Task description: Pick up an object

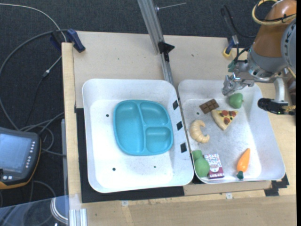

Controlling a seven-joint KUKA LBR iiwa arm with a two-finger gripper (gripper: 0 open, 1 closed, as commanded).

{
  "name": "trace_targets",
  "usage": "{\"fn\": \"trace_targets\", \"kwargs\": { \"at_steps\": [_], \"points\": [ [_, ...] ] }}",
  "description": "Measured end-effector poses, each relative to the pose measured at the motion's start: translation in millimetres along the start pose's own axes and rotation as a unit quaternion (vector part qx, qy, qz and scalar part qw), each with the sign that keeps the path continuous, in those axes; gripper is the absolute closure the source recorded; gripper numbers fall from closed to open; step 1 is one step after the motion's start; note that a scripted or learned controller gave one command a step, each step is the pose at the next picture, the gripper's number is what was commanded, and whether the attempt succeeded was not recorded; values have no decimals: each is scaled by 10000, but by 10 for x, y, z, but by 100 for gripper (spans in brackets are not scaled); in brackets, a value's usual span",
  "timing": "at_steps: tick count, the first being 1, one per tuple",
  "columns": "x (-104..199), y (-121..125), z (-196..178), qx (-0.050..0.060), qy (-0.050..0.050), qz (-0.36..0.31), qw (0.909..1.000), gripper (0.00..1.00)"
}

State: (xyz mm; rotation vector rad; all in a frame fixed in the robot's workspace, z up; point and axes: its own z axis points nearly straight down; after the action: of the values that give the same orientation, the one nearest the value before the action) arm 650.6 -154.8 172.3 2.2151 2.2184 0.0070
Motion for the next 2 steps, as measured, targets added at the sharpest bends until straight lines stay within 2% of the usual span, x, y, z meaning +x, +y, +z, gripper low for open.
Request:
{"fn": "trace_targets", "kwargs": {
  "at_steps": [1,2],
  "points": [
    [1,21,-550,0,-1,-1,10000,100],
    [541,38,-614,35,14,-19,10000,100]
  ]
}}
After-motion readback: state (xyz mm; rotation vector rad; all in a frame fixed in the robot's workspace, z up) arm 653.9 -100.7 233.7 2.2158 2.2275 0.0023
